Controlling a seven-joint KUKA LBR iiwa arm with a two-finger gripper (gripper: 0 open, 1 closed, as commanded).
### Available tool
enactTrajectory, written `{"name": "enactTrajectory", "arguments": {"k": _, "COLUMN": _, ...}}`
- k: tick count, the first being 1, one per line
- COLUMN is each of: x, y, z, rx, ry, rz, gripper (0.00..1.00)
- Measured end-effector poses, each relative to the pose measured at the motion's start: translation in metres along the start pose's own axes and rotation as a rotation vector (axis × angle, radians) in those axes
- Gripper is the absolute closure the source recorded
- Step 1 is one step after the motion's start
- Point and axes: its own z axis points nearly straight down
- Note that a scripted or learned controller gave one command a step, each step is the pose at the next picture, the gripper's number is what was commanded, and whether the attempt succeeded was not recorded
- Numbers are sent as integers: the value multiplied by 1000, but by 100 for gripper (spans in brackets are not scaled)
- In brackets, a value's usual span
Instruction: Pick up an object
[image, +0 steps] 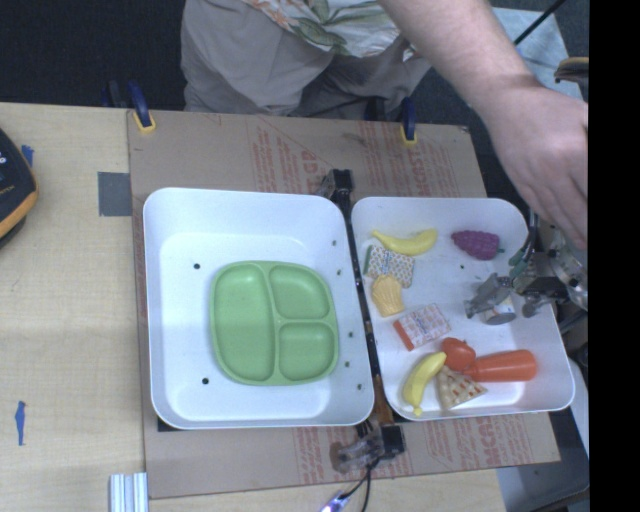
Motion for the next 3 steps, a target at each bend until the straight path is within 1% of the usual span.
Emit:
{"name": "enactTrajectory", "arguments": {"k": 1, "x": -52, "y": 71, "z": 21, "rx": -25, "ry": -10, "rz": 3, "gripper": 0}}
{"name": "enactTrajectory", "arguments": {"k": 2, "x": -32, "y": 139, "z": 124, "rx": -25, "ry": -11, "rz": 0, "gripper": 0}}
{"name": "enactTrajectory", "arguments": {"k": 3, "x": -53, "y": 159, "z": 122, "rx": -26, "ry": -10, "rz": -1, "gripper": 0}}
